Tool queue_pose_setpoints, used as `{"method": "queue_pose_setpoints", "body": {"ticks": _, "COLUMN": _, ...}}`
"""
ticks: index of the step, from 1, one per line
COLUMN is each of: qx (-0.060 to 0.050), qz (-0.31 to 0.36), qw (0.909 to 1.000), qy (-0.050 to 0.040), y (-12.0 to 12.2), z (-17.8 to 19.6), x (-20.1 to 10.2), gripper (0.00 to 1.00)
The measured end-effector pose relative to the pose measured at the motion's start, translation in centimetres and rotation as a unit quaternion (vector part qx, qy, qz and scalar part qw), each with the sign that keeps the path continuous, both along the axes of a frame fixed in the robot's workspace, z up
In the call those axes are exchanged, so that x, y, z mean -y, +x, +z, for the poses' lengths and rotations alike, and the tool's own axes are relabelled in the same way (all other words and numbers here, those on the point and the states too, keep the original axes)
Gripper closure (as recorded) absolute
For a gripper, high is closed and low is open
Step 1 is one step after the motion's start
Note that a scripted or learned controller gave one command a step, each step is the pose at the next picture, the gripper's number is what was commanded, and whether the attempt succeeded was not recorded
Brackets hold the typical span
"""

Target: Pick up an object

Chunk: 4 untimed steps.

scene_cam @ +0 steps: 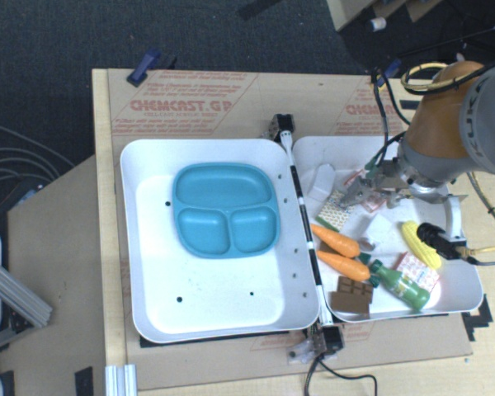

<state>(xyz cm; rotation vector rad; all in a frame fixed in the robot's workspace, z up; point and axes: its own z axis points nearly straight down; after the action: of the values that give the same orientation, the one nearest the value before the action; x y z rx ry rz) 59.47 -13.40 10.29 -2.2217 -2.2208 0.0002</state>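
Right shallow white bin [470,291] crowded: two orange plastic carrots [340,250] lying side by side near left wall, green plastic bottle [400,283] just beside them, brown chocolate-bar block [351,296] at front corner, yellow banana-like piece [419,244] further right. Gripper [370,181] low over bin's back half, above clear wrappers; fingers' state, cannot tell. Left shallow white bin [148,254] carries blue three-compartment plastic tray [226,207]. Both on brown worktop [190,106].

The tool [371,186] sits low in the right bin [470,291] amid clutter — how its fingers stand cannot be made out. The arm [458,126] runs off the right edge and covers that bin's far corner — the small items beneath are too blurred to name.
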Motion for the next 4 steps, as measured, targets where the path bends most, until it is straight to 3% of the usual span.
{"method": "queue_pose_setpoints", "body": {"ticks": 1, "qx": 0.000, "qz": 0.001, "qw": 1.0000, "qy": -0.0001, "y": 5.1, "z": -1.8, "x": 1.8, "gripper": 0.00}}
{"method": "queue_pose_setpoints", "body": {"ticks": 2, "qx": 0.002, "qz": 0.001, "qw": 1.0000, "qy": -0.0003, "y": 5.2, "z": -0.8, "x": 1.8, "gripper": 1.00}}
{"method": "queue_pose_setpoints", "body": {"ticks": 3, "qx": 0.000, "qz": 0.001, "qw": 1.0000, "qy": 0.0005, "y": 0.9, "z": 7.3, "x": -1.1, "gripper": 1.00}}
{"method": "queue_pose_setpoints", "body": {"ticks": 4, "qx": -0.001, "qz": 0.000, "qw": 1.0000, "qy": 0.0004, "y": -3.2, "z": 12.3, "x": -0.8, "gripper": 1.00}}
